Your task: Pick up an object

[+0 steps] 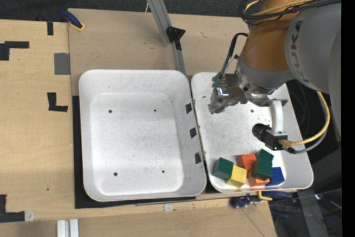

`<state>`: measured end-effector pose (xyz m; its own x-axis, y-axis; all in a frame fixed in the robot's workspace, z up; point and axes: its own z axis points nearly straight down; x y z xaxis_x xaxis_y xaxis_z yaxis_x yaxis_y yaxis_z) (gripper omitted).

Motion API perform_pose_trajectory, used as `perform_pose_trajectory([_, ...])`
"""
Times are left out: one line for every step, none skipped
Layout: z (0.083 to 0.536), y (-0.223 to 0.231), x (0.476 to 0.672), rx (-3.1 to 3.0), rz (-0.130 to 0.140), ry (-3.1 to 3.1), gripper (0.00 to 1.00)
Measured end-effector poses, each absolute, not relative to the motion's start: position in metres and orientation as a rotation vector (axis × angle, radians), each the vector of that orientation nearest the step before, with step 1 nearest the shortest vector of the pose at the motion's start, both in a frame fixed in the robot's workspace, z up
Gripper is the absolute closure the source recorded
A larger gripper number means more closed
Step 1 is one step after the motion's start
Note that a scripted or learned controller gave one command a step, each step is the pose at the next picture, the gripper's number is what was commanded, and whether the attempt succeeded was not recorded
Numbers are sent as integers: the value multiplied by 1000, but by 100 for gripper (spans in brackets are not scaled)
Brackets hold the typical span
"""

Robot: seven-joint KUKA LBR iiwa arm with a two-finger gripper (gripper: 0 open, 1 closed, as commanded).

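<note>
The arm [294, 41], grey with an orange band, reaches in from the right above the right bin [222, 130]. Its hand [222, 98] hangs over the upper left part of that bin; whether it is apart or together cannot be told, and no block shows in it. The blocks [249, 170] lie clustered in the bin's lower right corner, well apart from the hand: a green cube [223, 167], a yellow cube [238, 175], an orange block [248, 162], a dark green block [264, 163] and a blue block [277, 175]. The cluster's long axis runs left to right along the lower wall. The left bin [136, 133] sits beside it on the tabletop [33, 136].
</note>
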<state>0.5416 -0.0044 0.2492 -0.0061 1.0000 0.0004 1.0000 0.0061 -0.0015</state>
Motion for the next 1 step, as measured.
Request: perform_pose_trajectory([252,42,561,-2214,0,-2226,100])
